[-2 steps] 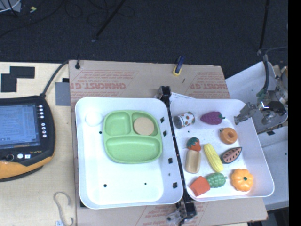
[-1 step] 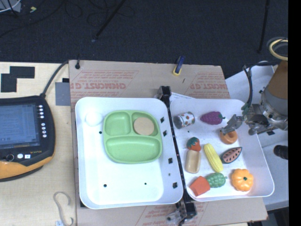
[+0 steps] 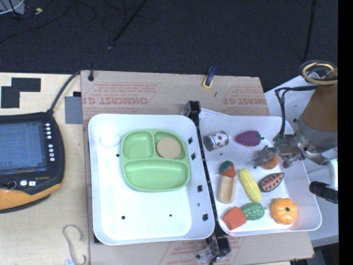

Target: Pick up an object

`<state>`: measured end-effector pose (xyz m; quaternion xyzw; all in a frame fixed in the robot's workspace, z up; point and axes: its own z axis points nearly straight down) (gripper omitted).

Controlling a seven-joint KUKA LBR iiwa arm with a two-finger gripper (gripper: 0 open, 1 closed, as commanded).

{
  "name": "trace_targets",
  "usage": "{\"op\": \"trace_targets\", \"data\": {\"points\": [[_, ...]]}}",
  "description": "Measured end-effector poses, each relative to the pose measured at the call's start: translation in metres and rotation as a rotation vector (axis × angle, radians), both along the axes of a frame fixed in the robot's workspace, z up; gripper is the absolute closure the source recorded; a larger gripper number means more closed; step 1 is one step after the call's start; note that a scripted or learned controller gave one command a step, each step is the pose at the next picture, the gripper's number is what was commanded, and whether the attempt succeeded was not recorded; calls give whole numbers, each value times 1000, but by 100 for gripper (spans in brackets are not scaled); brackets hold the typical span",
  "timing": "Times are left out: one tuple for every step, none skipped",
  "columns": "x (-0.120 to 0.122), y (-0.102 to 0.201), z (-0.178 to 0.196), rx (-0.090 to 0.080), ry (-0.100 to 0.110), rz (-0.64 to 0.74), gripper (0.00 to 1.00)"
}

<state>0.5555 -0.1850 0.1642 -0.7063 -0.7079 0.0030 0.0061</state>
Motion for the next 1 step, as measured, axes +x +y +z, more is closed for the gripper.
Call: {"op": "trace_targets", "data": {"points": [[4, 2, -62, 1, -11, -1, 0]]}}
